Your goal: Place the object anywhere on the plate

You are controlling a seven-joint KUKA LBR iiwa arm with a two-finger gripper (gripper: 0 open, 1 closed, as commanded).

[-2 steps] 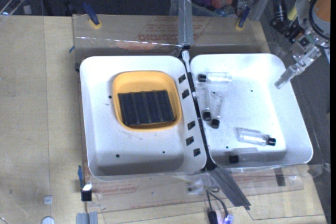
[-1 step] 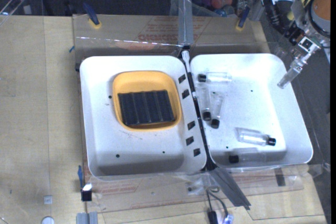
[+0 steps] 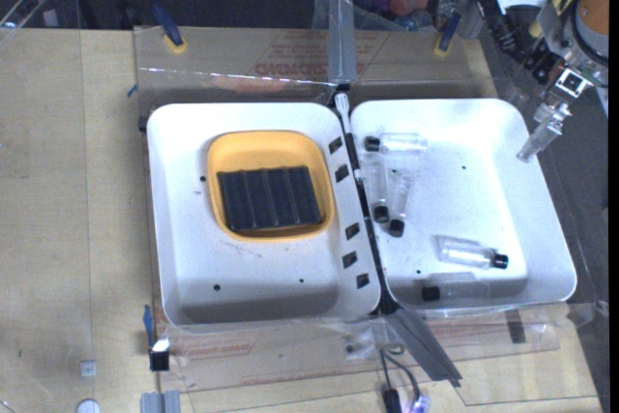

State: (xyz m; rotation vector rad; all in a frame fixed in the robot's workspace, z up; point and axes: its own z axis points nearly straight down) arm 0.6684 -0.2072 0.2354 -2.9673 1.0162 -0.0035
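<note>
Your bench (image 3: pixel 58 208) carries two white bins: the left bin (image 3: pixel 174 208) holds the yellow plate (image 3: pixel 268 184), the right bin (image 3: pixel 484 198) several clear vials (image 3: pixel 469 252). The gripper (image 3: pixel 544 129) hangs over the right bin's far right rim, nothing between its fingers; you cannot tell whether they are parted.

The arm reaches in at the far right, where part of its orange band shows at the frame's corner. Below the wrist the gripper (image 3: pixel 538 134) hangs tilted, its pale metal tip slanting down and to the left. Nothing sits between its tips.
</note>
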